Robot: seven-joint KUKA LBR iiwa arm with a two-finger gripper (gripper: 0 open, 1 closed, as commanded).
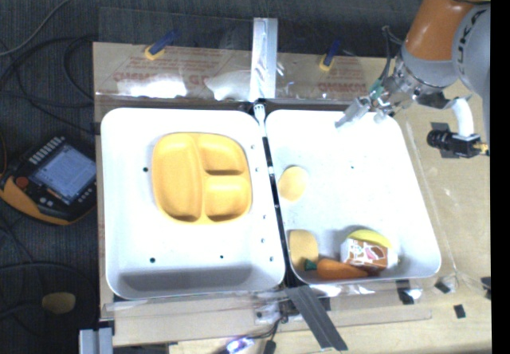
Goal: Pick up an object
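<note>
In the right bin (382, 177), several small objects lie near the front wall: an orange carrot (344, 269), a small red and white carton (364, 253) with a yellow piece (373, 237) behind it, and a pale yellow round piece (302, 245). Another pale yellow disc (292, 182) rests by the bin's left wall. My gripper (351, 116) hangs over the far right corner of this bin, pointing down to the left, well away from all of them. Nothing shows in its grasp.
The left bin (127, 249) holds a yellow divided tray (202, 177). A handheld pendant (56, 177) lies on the floor to the left. Clear plastic sheeting with clamps (162, 44) runs along the back of the bench.
</note>
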